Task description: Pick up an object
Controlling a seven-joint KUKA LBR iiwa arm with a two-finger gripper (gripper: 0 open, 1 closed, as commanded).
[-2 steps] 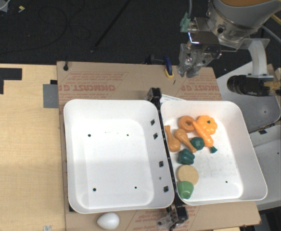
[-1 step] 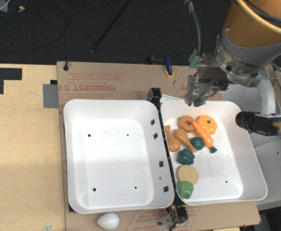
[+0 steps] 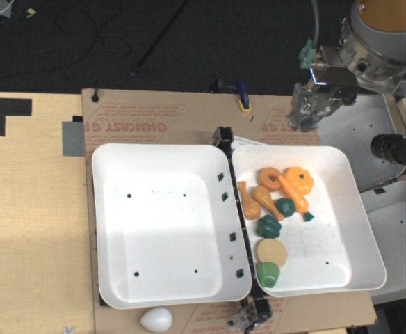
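Up at top right, above the far rim of the right shallow white plastic bin (image 3: 359, 207): grey two-finger hand (image 3: 304, 119), carrying nothing visible, clear of the toys below; fingers too blurred to tell whether spread or pressed together. Clustered toward that bin's left side: orange plastic carrot (image 3: 297, 185), orange ring (image 3: 270, 179), tan bone-shaped piece (image 3: 254, 202), two dark teal lumps (image 3: 270, 226), beige round disc (image 3: 272, 251), bright green rounded piece (image 3: 268, 274) near the front rim. Beside it, left shallow white plastic bin (image 3: 112, 179). On the counter (image 3: 29, 214), just before the left bin: white egg (image 3: 156, 319).
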